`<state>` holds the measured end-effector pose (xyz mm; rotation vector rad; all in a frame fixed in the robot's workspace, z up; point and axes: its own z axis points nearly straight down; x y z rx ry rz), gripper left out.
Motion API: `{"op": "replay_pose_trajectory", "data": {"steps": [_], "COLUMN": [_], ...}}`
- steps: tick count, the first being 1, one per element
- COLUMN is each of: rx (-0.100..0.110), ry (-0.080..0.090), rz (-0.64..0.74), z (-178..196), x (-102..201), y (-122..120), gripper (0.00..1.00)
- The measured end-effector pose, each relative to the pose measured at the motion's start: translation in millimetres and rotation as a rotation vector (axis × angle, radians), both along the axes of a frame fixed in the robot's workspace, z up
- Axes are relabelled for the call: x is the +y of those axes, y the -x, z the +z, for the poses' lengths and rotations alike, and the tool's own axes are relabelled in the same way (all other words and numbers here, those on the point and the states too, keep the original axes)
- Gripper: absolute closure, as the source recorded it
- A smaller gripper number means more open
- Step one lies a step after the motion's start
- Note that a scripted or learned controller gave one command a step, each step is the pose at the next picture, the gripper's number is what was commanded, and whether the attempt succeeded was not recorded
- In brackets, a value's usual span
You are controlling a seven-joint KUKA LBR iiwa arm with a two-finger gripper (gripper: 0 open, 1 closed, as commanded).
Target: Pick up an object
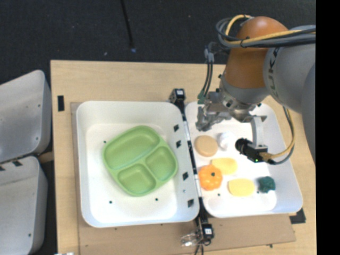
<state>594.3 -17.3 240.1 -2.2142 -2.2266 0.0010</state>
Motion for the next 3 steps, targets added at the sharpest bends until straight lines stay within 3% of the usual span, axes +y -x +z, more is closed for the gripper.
{"op": "replay_pose_trajectory", "data": {"steps": [2, 3], "rx": [-0.004, -0.004], "ry": [0.000, 0.000], "rz": [-0.012, -0.013], "z": [0.4, 0.4], "x": [102.4, 102.4], "y": [50.8, 50.8], "gripper": [1.00, 0.00]}}
